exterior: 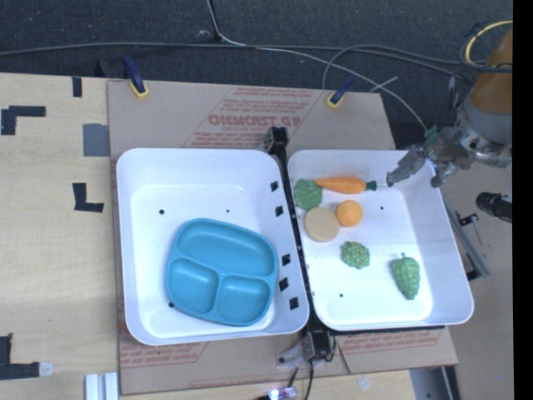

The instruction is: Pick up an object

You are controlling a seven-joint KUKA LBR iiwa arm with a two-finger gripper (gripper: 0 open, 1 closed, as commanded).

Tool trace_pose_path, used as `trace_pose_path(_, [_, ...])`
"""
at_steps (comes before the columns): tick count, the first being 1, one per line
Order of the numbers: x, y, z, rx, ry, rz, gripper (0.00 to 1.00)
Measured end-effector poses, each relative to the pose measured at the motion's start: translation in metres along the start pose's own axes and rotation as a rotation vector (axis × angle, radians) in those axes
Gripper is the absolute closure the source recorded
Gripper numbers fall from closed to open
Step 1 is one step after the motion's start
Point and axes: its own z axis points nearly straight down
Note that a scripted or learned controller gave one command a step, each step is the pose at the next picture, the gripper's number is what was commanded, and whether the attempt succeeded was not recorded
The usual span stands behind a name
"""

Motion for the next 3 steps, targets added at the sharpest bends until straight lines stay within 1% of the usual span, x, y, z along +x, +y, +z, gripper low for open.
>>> trace_pose_path(1, [0.001,0.003,-0.009,-0.014,-0.003,-0.004,0.0])
trace_pose_path(2, [0.0,0.0,0.034,-0.011,-0.004,-0.004,0.0])
trace_pose_path(3, [0.0,0.01,0.092,-0.01,-0.004,-0.005,0.0])
